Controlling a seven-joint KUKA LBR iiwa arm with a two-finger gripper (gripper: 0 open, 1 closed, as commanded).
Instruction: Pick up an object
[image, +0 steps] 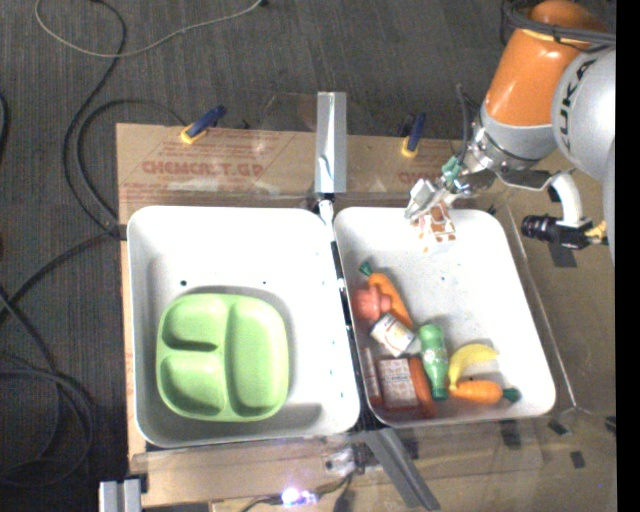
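Note:
My gripper hangs over the far edge of the right bin, near its back left corner. Right under it is a small white item with reddish marks; whether it is gripped or lies on the bin floor cannot be told. Along the bin's left and near sides lie an orange carrot-like toy, a white packet, a green bottle, a yellow banana, a second orange carrot and a brown box.
The left bin holds a green divided plate. A metal post stands behind the seam between the bins. Blue and yellow clamps sit on the cardboard backing. Cables run over the floor at the left.

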